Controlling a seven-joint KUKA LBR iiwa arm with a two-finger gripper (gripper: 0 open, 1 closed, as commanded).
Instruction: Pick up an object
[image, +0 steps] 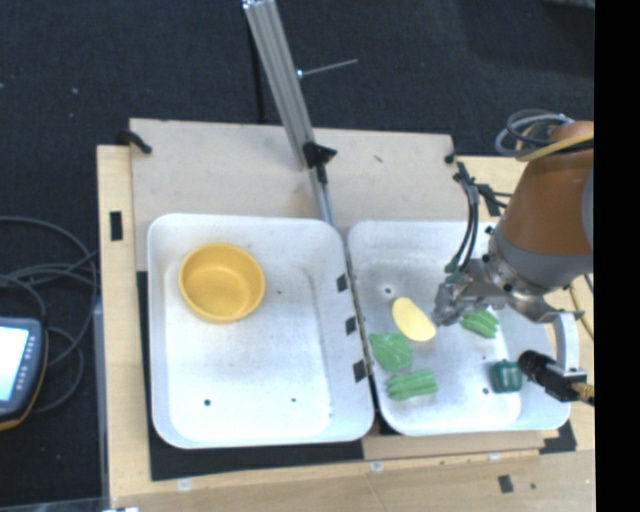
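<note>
A pale yellow oval object is seen lying in the right bin, just beside the gripper — whether anything is held cannot be told. Green pieces lie nearby — a yellow bowl is seen in the left bin.

- Bowl showing plain yellow
- Oval piece showing pale yellow
- Three ridged pieces showing green
- Bins showing white
- Arm band showing orange
</note>
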